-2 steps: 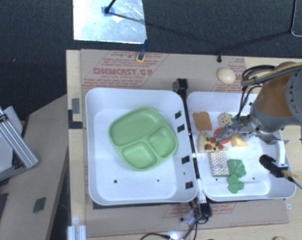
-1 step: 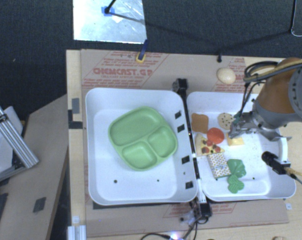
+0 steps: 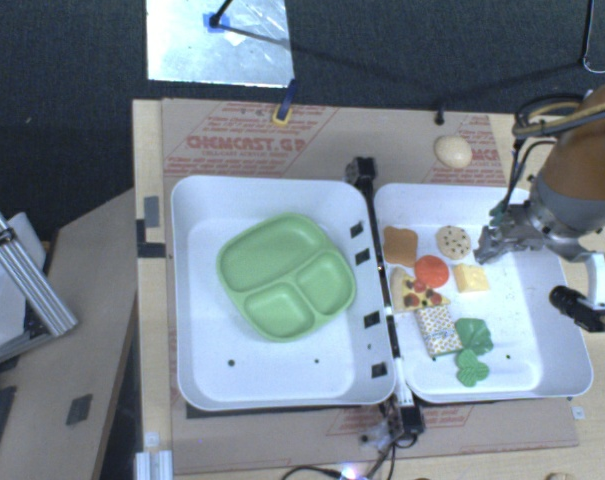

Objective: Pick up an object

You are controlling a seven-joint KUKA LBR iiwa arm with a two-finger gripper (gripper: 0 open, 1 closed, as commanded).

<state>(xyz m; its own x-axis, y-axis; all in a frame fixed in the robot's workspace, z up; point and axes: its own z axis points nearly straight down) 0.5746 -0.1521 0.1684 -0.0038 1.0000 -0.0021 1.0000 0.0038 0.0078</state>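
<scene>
The gripper (image 3: 485, 247) hangs just right of the cookie (image 3: 452, 241). The yellow cheese (image 3: 471, 279) lies just below the cookie. I cannot tell how its hand is set.

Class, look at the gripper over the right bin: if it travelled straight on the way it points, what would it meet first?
Probably the yellow cheese slice, just beyond the gripper, or the cookie beside it; depth is unclear from one slanted view.

Red print "CHEMCAST GP" on brown protective sheet (image 3: 244, 133) covering counter, near far edge, behind left bin (image 3: 197, 268). Same red lettering repeats along far right corner and near edge, too small to read.
</scene>
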